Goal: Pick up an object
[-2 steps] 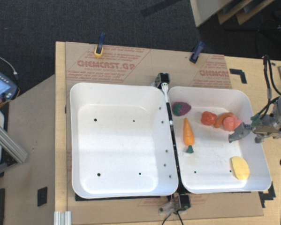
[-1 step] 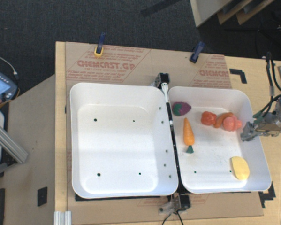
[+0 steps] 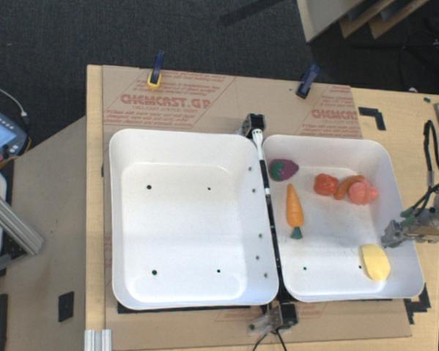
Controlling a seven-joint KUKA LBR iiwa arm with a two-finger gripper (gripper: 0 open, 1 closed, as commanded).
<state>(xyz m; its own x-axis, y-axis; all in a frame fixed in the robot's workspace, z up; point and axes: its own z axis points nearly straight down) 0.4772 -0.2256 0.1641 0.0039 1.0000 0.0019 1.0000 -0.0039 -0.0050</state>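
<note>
The right bin [image 3: 331, 287] holds several toy foods. A purple eggplant-like piece [image 3: 283, 168] lies at its back left, with an orange carrot [image 3: 295, 208] just in front of it. A red tomato [image 3: 325, 185], a small orange piece [image 3: 346, 186] and a pink-red fruit [image 3: 362, 192] cluster at the back. A yellow lemon [image 3: 376, 262] lies at the front right. My gripper [image 3: 395, 234] reaches in over the bin's right rim, low and just behind the lemon, apart from it. Nothing shows between its tips.
The left bin [image 3: 126, 276] sits beside the right one, their rims meeting along a black strip [image 3: 267, 210]. Both rest on a cardboard sheet [image 3: 209, 97] held by a yellow-blue clamp [image 3: 156, 72] and a blue clamp [image 3: 308, 80]. A cable [image 3: 430, 156] hangs at the right.
</note>
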